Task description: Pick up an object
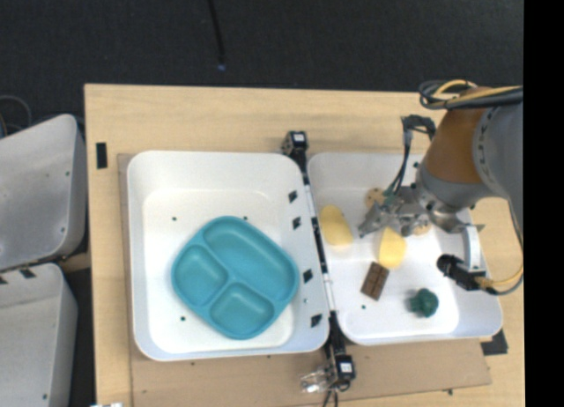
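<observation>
In the right bin [352,321] lie a pale yellow oval piece [335,225], a second yellow piece [392,249], a brown block [375,281] and a small dark green object [424,302]. My gripper [386,217] hangs low over the bin's middle, just above the second yellow piece and right of the oval one. From this angle I cannot make out whether anything sits in it. The grey arm with its orange band [458,150] comes in from the right.
The left bin [150,185] holds a teal divided tray [233,275]. A small tan item [377,195] lies near the gripper's upper side. Black clips [294,142] sit where the bins join. A cable loops off the wrist at the right [471,277].
</observation>
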Robot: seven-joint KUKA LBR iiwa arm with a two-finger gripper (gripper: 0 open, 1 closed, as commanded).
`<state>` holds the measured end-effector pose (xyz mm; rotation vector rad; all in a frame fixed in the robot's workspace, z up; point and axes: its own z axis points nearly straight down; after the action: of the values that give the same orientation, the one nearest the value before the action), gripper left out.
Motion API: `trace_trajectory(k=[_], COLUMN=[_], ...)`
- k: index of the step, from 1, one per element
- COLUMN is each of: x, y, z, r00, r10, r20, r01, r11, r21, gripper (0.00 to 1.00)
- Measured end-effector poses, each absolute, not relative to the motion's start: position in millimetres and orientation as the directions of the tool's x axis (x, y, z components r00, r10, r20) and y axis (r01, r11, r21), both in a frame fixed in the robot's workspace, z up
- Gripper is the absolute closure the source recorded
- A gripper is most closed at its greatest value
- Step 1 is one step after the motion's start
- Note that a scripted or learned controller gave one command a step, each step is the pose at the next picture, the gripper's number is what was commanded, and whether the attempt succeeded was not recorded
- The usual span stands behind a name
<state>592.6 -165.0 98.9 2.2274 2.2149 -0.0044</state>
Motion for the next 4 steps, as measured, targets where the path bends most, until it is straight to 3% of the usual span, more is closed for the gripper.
trace_trajectory(k=[1, 4], x=[594.3, 590.7], y=[-166, -178], z=[112, 268], r00=[0.01, -0.005], r10=[1.0, 1.0], r20=[-0.003, -0.002], r01=[1.0, 1.0], r11=[-0.01, 0.005], r21=[0.005, 0.008], gripper=[1.0, 1.0])
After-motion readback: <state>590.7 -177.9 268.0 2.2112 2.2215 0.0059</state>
